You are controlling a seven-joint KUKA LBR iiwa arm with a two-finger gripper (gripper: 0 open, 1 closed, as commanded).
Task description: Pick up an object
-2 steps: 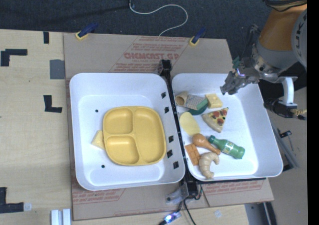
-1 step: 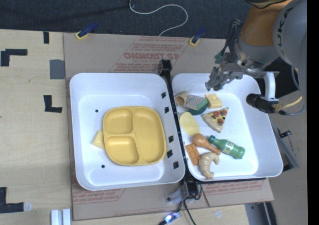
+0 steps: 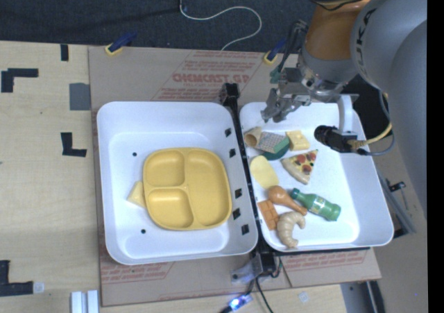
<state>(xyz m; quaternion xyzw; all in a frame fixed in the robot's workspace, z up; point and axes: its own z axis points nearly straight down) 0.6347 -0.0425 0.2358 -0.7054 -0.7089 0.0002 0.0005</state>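
Claw [image 3: 278,112] hovers just above ice-cream cone [image 3: 254,137] (right bin).

Smooth white plastic bins [image 3: 114,166], faintly glossy at the rims. Matt yellow plastic divided plate [image 3: 187,188] in the left bin. Glossy green plastic bottle [image 3: 316,205] near the right bin's front edge. Flat brown cardboard [image 3: 201,75], printed red, beneath both. Satin grey casing and shiny orange band [image 3: 336,13] on the arm.
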